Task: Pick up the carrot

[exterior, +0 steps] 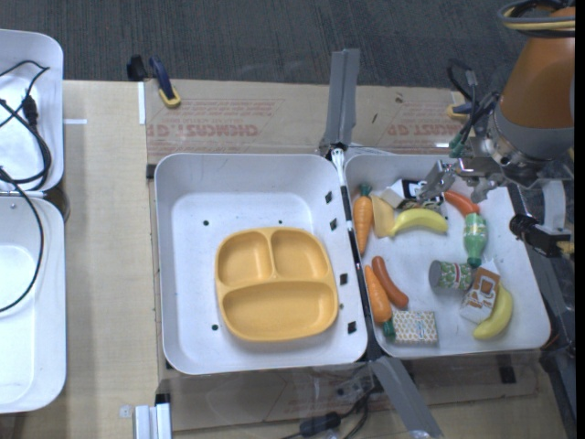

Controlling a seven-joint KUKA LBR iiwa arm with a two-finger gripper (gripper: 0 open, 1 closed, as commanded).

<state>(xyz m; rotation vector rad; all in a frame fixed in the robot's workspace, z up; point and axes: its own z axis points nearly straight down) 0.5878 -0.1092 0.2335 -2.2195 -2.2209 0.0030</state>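
1. Carrot (363,220) lies in the right bin (535,337), lengthwise against its left wall, green top toward the far end. Nothing grips it.
2. A second carrot (378,306) lies further down the same wall, near the front, with a red sausage (390,283) just beside it on the right.
3. Just right of the first carrot: a yellow wedge-shaped piece (382,216), then a banana (419,220) curving across the bin's upper middle.
4. Gripper (437,183) sits over the far part of the right bin, above the banana, well apart from the carrot. Jaw state: cannot tell, clutter hides them.
5. Other contents of the right bin: green bottle (473,238), small can (448,275) on its side, small carton (482,294), another banana (494,315) at the front right, speckled box (414,326) at the front, red-orange piece (462,202) near the gripper.
6. Left bin (183,245) holds a yellow divided plate (275,283), roughly centred.
7. Arm's orange band (539,80) is at the upper right.
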